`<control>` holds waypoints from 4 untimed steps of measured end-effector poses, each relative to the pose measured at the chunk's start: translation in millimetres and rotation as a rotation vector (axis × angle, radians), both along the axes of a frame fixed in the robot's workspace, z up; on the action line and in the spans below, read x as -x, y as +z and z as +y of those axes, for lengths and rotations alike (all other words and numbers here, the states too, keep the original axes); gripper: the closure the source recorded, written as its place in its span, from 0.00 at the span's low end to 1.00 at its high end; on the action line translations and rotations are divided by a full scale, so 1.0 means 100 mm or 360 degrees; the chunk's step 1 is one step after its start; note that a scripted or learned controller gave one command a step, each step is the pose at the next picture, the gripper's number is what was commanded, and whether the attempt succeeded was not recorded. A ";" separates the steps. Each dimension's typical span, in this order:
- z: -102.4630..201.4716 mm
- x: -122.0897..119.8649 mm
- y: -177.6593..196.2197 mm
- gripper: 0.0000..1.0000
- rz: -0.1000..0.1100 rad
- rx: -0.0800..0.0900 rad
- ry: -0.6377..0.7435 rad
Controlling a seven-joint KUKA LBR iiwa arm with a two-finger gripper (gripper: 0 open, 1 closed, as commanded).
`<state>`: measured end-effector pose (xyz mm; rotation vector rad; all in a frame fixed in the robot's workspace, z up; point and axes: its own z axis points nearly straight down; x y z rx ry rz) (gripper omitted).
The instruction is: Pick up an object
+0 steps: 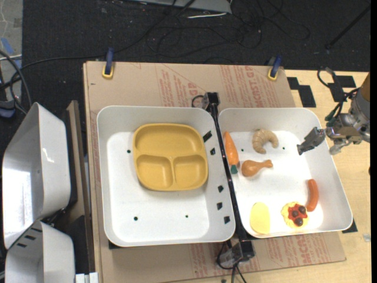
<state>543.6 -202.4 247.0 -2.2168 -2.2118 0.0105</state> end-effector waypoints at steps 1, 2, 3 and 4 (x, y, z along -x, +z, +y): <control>0.01 -0.03 0.07 0.00 -0.0019 0.0005 0.0005; 0.02 0.00 -0.36 0.00 -0.0013 0.0003 0.0002; -0.05 -0.02 -0.97 0.00 -0.0012 0.0003 0.0000; -0.04 -0.02 -1.50 0.00 -0.0012 0.0002 0.0001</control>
